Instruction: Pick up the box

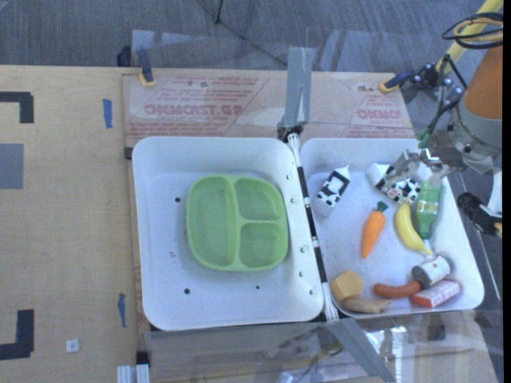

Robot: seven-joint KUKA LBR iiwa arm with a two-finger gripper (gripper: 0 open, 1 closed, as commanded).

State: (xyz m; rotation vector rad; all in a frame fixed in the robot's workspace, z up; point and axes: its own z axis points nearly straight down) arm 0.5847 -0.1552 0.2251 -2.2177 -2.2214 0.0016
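1. Hovering over the right bin (471,290), the gripper (409,170) is carrying nothing visible; its jaw state I cannot tell.
2. Lying untouched at that bin's near right corner, the red-and-white box (437,294) is awaiting both approach and lift.

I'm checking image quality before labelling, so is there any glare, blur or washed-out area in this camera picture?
Camera view: the white bins are bright and nearly washed out, with soft shadows; the green plate reads clearly; small items near the gripper, like the cow-patterned box, look soft and low in detail; the clear sheet along the bottom edge shows reflections.
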